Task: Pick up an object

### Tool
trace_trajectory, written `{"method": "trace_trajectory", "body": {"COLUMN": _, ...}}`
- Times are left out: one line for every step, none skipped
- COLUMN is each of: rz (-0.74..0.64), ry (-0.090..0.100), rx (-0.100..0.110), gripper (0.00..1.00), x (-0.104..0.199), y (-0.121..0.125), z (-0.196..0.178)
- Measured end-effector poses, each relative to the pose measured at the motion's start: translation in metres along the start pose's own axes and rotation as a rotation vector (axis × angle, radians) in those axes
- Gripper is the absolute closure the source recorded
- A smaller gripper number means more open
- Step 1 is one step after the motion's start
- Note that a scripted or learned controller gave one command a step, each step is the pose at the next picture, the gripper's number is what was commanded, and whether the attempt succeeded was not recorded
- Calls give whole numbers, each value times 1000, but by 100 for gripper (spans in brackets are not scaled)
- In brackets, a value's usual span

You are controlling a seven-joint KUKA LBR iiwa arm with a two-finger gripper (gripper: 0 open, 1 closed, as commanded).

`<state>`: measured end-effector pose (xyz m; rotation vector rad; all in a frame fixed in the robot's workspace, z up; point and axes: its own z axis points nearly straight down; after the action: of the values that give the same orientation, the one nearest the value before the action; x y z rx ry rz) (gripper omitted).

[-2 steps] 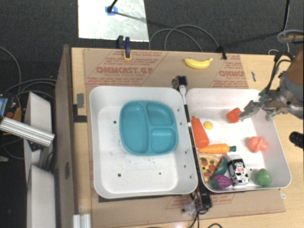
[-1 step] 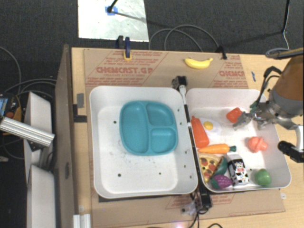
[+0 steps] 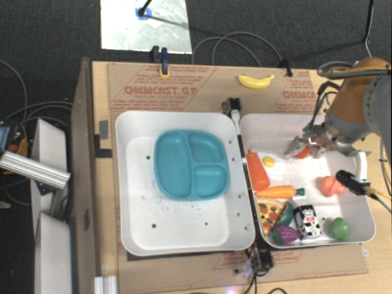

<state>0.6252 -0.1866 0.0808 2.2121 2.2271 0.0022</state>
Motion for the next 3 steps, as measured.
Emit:
{"method": "trace_trajectory", "body": {"rz": 0, "ry": -1, "rx": -3, "gripper": 100, "x": -1, "y": 0, "z": -15}}
{"method": "trace_trajectory", "body": {"rz": 8, "ry": -2, "rx": -3, "gripper": 100, "x": -22, "y": -31, "z": -77}}
{"method": "trace_trajectory", "body": {"rz": -1, "ry": 0, "rx": -5, "gripper": 100, "x": 6, "y": 1, "z": -116}}
